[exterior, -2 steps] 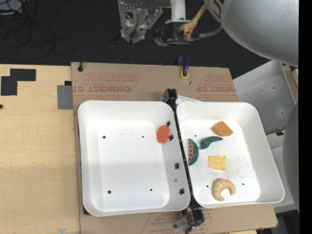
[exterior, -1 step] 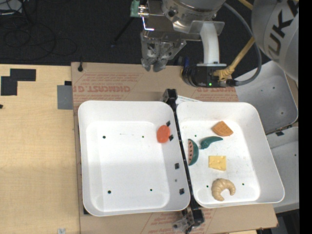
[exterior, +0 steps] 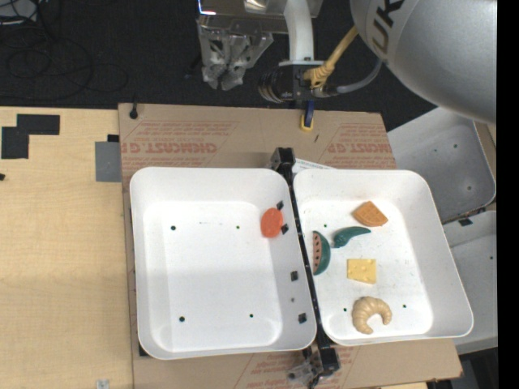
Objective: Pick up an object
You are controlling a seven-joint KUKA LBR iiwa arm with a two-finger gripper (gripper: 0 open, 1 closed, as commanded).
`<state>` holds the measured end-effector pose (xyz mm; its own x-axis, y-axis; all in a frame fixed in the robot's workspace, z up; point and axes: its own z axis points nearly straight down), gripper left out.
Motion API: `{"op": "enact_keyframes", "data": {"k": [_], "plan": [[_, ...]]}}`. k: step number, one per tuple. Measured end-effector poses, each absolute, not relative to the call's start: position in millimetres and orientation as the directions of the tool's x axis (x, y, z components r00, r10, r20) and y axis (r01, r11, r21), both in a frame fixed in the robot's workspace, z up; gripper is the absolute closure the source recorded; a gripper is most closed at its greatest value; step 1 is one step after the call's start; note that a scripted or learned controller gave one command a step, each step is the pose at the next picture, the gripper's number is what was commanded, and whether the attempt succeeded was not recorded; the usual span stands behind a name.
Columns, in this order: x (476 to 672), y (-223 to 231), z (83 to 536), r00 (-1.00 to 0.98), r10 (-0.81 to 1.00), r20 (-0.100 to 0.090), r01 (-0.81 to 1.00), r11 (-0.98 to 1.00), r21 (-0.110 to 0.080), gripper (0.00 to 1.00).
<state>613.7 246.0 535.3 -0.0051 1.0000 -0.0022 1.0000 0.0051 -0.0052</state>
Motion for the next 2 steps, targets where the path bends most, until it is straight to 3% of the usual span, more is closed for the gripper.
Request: {"op": "enact_keyframes", "data": {"k": [1, 2], "plan": [[539.8, 178.3, 530.4, 0.003, 1.0, -0.002, 1.0, -0.003, -0.006, 1.0], [593.4, 219.9, 536.3, -0.006, 1.0, -0.001, 1.0, 0.006, -0.003, 1.0]]}}
